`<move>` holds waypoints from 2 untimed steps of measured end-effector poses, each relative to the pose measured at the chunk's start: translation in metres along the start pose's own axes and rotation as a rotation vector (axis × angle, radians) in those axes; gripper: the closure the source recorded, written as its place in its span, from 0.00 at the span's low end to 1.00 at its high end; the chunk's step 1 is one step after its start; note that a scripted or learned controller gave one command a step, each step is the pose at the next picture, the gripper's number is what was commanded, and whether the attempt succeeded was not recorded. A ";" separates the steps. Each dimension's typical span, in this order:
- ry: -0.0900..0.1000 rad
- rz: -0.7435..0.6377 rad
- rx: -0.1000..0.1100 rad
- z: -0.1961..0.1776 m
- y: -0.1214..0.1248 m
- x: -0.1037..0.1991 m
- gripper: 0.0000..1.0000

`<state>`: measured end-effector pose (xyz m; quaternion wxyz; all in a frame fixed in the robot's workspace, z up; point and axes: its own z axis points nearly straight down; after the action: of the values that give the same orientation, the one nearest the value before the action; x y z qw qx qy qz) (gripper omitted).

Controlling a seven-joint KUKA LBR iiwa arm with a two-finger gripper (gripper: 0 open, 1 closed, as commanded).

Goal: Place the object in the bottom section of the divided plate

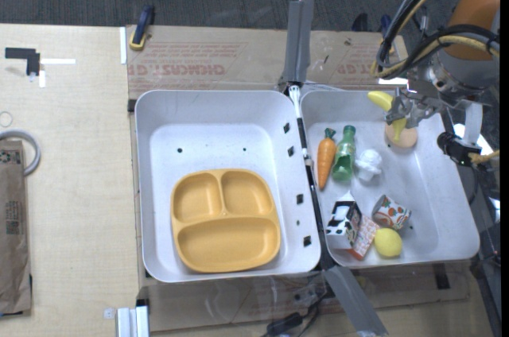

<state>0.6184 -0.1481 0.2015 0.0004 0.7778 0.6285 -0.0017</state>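
Nearest you, well left of the gripper (403, 119), the yellow three-section plastic plate (227, 220) waits in the left white bin (151, 168), its wide bottom section bare. Your gripper hangs over a tan rounded object (404, 137) at the right bin's (453, 192) far end; I can't tell whether it's clamped. Looks like the pick step: lift clear, cross the divider (301, 145), carrot (326, 156) and bottle (344, 155) between.

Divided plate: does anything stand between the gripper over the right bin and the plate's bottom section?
Yes. The raised walls where the two bins meet lie between the gripper and the plate. The carrot and green bottle also sit along that route.
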 end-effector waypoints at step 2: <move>0.001 -0.029 0.002 0.011 -0.136 0.072 1.00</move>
<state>0.5009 -0.0495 0.1905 -0.0006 0.7686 0.6398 -0.0017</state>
